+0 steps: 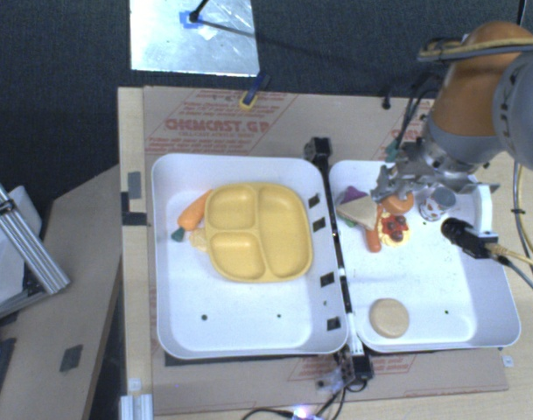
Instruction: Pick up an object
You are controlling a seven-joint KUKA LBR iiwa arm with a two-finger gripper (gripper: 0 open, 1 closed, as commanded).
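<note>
Toy food cluster in right bin (504, 324), top-left corner: tan wedge (357, 211) close to the divider-side wall, purple piece (354, 194) just behind it, orange round piece (399, 205), red-topped piece (393, 227) and small orange stick (373, 240) beside each other below. All packed tight, touching or nearly so. Gripper (396, 189) sits low over the cluster, right at the orange round piece; can't tell if it is wide, narrow or gripping anything. Arm comes in from the right over the bin's far edge. Round tan disc (389, 317) lies alone near the front wall, well apart from the cluster, with open white floor around it and across the bin's middle and right. Left bin (174, 326): yellow divided plate (253, 232) fills the centre, carrot (193, 210) touching its upper-left rim, green bit (177, 233) near the left wall. Front strip of that bin is bare.
</note>
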